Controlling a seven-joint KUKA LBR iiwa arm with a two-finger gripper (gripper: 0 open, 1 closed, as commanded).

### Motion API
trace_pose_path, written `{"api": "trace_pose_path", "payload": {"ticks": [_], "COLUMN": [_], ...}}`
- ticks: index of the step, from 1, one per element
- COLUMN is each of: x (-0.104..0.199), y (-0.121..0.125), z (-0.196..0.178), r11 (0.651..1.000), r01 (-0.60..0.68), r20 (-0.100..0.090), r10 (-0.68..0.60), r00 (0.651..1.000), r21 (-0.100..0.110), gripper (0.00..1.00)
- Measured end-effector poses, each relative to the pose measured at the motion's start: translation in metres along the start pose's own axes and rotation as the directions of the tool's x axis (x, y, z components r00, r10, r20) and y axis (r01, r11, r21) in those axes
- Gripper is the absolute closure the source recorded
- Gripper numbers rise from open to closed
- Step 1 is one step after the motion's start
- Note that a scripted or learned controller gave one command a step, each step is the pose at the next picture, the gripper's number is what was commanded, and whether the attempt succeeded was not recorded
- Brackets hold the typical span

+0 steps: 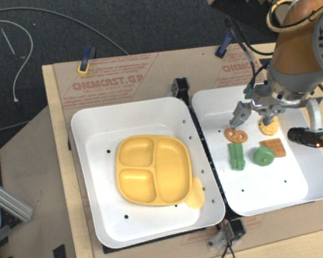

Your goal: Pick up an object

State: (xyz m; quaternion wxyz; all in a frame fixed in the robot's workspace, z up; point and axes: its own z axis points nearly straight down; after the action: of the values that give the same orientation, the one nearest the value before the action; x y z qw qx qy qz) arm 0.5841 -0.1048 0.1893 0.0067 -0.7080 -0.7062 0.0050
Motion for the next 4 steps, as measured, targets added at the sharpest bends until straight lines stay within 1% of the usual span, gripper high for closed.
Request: {"api": "trace_pose_path", "payload": {"ticks": [1,2,3,4], "x": [0.0,0.006,0.006,0.007], "y": [0.003,0.003,0.004,0.005], "z": [-0.008,0.054,0.106,0.093], "r11": [1.0,1.0,1.0,1.0], "r01": [0.003,0.003,0.003,0.003], "r20": [0.001,0.0,0.001,0.001], "r10": [-0.003,-0.003,-0.003,-0.003], "r00": [1.0,1.0,1.0,1.0], "r21": [-0.015,-0.008,-0.012,-0.017], "gripper": [0.0,0.0,0.0,1.0]}}
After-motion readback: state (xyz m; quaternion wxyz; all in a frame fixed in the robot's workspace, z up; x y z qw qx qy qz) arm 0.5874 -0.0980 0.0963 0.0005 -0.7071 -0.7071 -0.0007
